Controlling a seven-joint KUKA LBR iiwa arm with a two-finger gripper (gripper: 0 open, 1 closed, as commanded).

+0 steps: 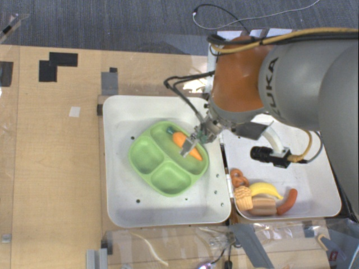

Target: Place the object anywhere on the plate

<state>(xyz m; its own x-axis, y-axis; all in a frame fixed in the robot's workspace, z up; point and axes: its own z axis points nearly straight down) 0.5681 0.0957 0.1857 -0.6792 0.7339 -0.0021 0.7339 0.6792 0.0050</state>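
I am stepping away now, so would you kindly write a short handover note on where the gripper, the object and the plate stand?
Gripper: low over the left white bin, at the right-hand part of the green three-compartment plate; finger state cannot be read.
Object: the orange carrot-shaped toy lies in the plate's upper right compartment, right at the gripper.
Done: the carrot appears to rest on the plate.
Left: confirm release, then lift the arm away.
Right white bin: the other toy foods are heaped at its near left corner.

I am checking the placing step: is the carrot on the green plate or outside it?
On it. The carrot lies in an upper compartment of the green plate, with the gripper directly over it.
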